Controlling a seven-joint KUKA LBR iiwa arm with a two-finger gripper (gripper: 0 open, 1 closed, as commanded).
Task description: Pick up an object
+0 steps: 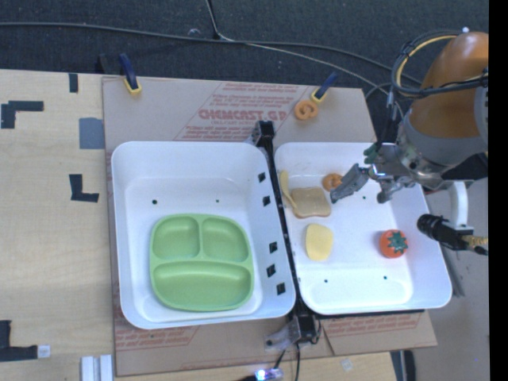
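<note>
Jaws stand apart, nothing between them; gripper [367, 186] hangs over the far part of the right bin [429, 288], one finger [349, 183] reaching left toward the small orange ring piece [332, 181], the other finger [389, 190] angled down on the right. Whether the left finger touches the ring piece cannot be told from this slant.

Arm [448, 94] enters from the right, orange band above the grey wrist, cables looping over it.

Right bin contents:
- toast slice [309, 202], left of centre, near the dividing wall, just left of and below the gripper
- pale yellow strip [284, 187] tucked against the toast's left edge, touching it
- yellow piece [319, 242], just below the toast, apart from it
- tomato [392, 244], red with green top, toward the right side, well apart from the others and below the gripper

Left bin [131, 165] holds a green tray [202, 262] with three compartments, lying flat in the near half.

Both bins sit on a cardboard sheet [230, 113] on the bench. An orange ring [305, 110] lies on the cardboard beyond the right bin. Blue-and-yellow clamps [128, 75] hold the sheet's far edge. Black cable [210, 10] runs across the dark floor behind
</note>
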